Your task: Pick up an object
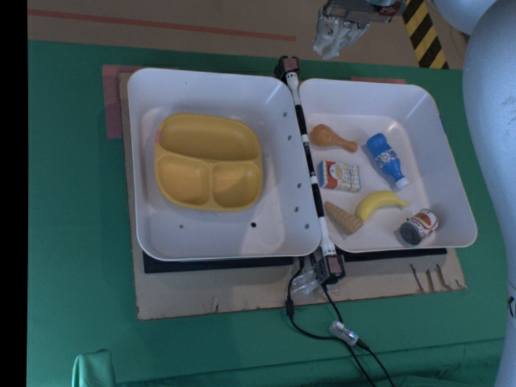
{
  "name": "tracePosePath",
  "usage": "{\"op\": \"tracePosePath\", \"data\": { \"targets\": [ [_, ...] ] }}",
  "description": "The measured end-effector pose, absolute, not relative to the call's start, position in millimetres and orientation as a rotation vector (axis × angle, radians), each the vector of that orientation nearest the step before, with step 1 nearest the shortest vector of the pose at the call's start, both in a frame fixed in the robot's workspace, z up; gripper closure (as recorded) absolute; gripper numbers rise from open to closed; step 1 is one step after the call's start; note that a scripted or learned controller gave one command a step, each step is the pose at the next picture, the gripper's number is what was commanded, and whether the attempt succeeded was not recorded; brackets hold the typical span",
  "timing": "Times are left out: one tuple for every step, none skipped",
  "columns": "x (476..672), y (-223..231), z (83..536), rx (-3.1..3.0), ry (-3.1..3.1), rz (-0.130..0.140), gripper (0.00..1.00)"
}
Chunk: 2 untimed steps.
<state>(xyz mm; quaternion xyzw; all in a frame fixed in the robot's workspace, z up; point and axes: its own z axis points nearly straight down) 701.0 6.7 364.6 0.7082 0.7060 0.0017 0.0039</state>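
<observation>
You have two white bins: the left bin holds one yellow divided plate, the right bin six items: drumstick, blue bottle, small carton, cone, banana and can. Your gripper hangs beyond the bins' far edge, holding nothing; I cannot tell its finger gap.

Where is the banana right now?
The banana lies in the right bin, toward its front, between the ice cream cone and the small can.
</observation>
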Motion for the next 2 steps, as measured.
{"op": "tracePosePath", "data": {
  "targets": [
    [700.9, 61, 362, 2.219, 2.213, 0.01, 1.0],
    [701.2, 126, 382, 2.218, 2.212, 0.019, 1.0]
  ]
}}
